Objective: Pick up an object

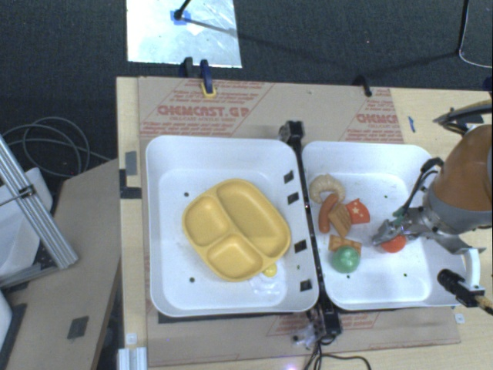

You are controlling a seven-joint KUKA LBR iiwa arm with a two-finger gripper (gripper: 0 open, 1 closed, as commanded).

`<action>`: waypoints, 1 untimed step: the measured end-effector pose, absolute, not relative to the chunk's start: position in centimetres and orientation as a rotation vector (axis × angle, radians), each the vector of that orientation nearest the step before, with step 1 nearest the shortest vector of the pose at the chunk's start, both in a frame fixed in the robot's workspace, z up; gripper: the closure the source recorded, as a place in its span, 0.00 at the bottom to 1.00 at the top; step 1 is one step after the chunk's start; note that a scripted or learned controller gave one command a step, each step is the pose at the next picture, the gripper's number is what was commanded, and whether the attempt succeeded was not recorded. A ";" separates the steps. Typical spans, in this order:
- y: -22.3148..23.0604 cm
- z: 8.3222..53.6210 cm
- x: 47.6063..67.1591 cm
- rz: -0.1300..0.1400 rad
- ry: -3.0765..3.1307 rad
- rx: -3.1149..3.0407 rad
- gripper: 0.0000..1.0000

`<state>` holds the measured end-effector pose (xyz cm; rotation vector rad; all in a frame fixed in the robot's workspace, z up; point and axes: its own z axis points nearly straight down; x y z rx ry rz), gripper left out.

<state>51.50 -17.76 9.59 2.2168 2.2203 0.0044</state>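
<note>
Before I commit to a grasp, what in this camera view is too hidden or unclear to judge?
- Pincer: too small and blurred to tell how its tips stand against the red object.
- Red object: partly covered by the pincer, so its shape is unclear.
- Arm: cut off by the right edge.
- Orange piece: lower part hidden behind the green ball.

A: Floor condition?

B: Dark carpet (62,45) on all sides of the bench. A silvery reflective sheet (183,20) lies on it beyond the far edge, marked with a small blue patch (179,16).

A: The bench itself?

B: Light wooden top (129,129), covered by brown printed cardboard (231,106).

A: Anything to the left?

B: Grey cables (46,141) coiled on the carpet, an aluminium frame rail (35,206), and a lower tan surface (77,284) beside the bench.
</note>
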 end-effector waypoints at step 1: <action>-6.1 19.0 54.8 0.016 2.233 2.200 1.00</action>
